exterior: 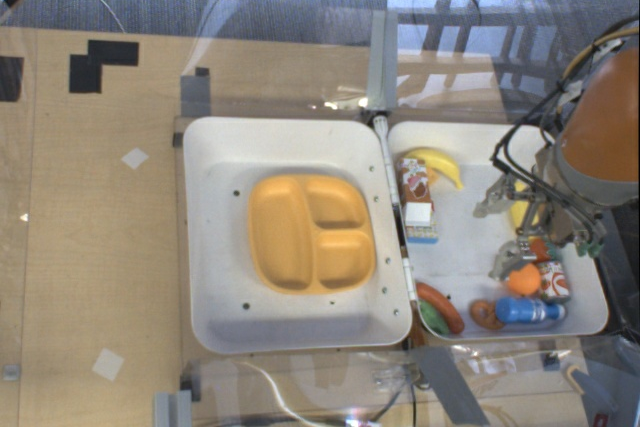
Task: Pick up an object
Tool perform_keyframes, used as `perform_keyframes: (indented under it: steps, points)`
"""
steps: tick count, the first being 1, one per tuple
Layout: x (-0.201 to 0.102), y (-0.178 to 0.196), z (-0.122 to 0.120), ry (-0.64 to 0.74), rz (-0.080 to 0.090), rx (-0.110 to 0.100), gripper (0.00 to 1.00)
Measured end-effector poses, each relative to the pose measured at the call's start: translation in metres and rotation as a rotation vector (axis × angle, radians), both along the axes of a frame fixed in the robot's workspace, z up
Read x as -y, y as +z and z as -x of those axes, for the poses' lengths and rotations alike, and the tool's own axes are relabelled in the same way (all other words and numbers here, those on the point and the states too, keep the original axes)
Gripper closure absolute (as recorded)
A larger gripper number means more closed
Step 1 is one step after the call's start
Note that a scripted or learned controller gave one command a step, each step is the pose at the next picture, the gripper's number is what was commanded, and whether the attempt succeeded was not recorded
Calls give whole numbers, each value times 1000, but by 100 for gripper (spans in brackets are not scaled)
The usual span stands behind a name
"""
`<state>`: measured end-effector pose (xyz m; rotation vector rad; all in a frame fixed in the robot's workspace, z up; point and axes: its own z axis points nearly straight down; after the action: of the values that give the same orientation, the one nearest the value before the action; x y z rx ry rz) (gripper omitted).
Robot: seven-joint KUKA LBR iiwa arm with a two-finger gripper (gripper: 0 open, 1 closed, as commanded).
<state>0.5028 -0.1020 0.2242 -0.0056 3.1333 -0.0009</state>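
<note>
- Likely target: small orange ball-like object (pixel 522 281) in the right bin (pixel 470 215), near its right wall, wedged against a red-and-white can (pixel 553 282) and just above a blue bottle (pixel 527 312).
- Jaws (pixel 518 233) parked right over that cluster, metal fingers (pixel 505 260) pointing down at the orange thing. Look spread rather than pinched, with nothing visibly held between them, though wrist and cables cover part of the view.
- Something yellow (pixel 519 212) peeking out behind the fingers, mostly hidden, no idea what.
- Rest of the bin: banana (pixel 436 164) at the top, brown-and-white carton (pixel 416 202) along the left wall, red sausage-shaped toy on something green (pixel 440 308) in the lower-left corner, brownish ring-like thing (pixel 486 314) next to the bottle.
- Left bin (pixel 215 215) carrying just a yellow divided tray (pixel 312 233). Both bins sitting on a wooden desk (pixel 90 215).
- Risk guess: crowded corner, so a finger landing on the can or bottle instead of beside the ball, shoving stuff around and closing on air.
- Also a round thing tending to squirt out sideways if pinched off-centre.
- Wall close by on the right, so not much room for the outer finger either.
</note>
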Motion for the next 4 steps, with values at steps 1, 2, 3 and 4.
perform_keyframes:
  steps: [1, 2, 3, 4]
  points:
    - [48, -83, -20, -293, -2, -5, 0]
    - [33, -101, -67, -559, -4, 0, 0]
    - [5, -98, -160, -789, -8, 6, 0]
    - [5, -85, -161, -782, -6, 10, 100]
